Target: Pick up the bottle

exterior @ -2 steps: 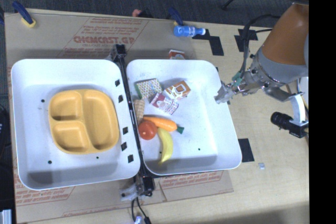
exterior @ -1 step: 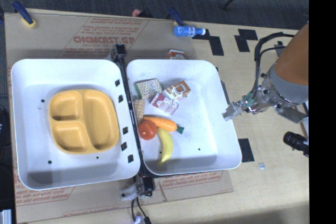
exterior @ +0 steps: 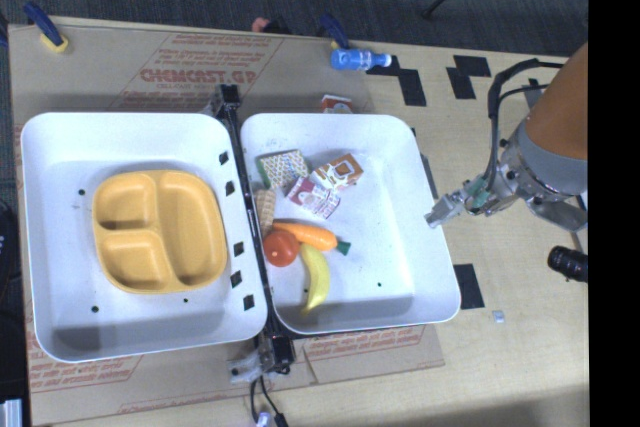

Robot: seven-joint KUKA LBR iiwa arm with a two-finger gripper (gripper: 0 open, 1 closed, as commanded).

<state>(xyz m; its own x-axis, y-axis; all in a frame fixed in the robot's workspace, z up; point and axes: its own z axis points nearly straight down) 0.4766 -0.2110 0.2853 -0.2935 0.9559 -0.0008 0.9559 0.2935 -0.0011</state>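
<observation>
Two bins left you bare table (exterior: 520, 335) around your hand (exterior: 445, 210), grip unclear; bottle (exterior: 358, 60) lay well apart, beyond the right bin (exterior: 400, 305).

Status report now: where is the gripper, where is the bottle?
Gripper outside right bin's right edge, over the bench. Blue bottle lying on cardboard behind bins, apart from gripper. Nothing between them.

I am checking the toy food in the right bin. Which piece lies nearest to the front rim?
The yellow banana. It reaches furthest toward the front rim; the carrot and red tomato lie behind it.
</observation>
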